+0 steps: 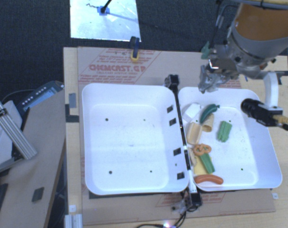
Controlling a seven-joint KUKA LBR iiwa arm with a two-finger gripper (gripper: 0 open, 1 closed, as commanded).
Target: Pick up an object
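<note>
Gripper [209, 85] hangs over the right bin's [263, 148] far edge, can't tell its grip; dark green pickle [209, 111] lies just below it.

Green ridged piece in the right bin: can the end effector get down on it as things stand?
Probably yes. The green ridged piece lies alone on bare bin floor, apart from the dark green item and the tan piece. The end effector hangs over the bin's back rim, nothing between.
</note>
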